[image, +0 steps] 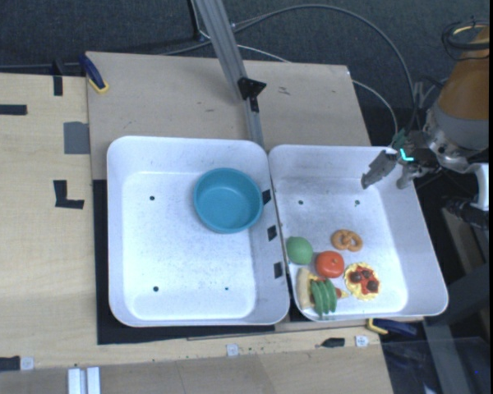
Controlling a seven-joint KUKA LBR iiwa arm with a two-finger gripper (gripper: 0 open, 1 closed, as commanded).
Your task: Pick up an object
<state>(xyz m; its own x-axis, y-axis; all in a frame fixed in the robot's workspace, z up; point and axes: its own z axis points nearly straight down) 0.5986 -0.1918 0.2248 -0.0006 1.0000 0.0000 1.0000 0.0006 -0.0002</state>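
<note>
The right bin (411,220) holds a cluster of toy foods near its front: a brown pretzel (346,240), a red tomato (329,263), a green round fruit (299,249), a green pepper (323,295) lying over a yellow piece, and a small pizza slice (363,280). My gripper (389,171) hangs above the far right edge of that bin, well apart from the foods. Its fingers stand apart, open, with nothing between them.
A blue bowl (228,200) sits in the left bin (140,245) near its far right corner. A slanted metal pole (230,56) crosses behind the bins. Cables run over the bench at the back right.
</note>
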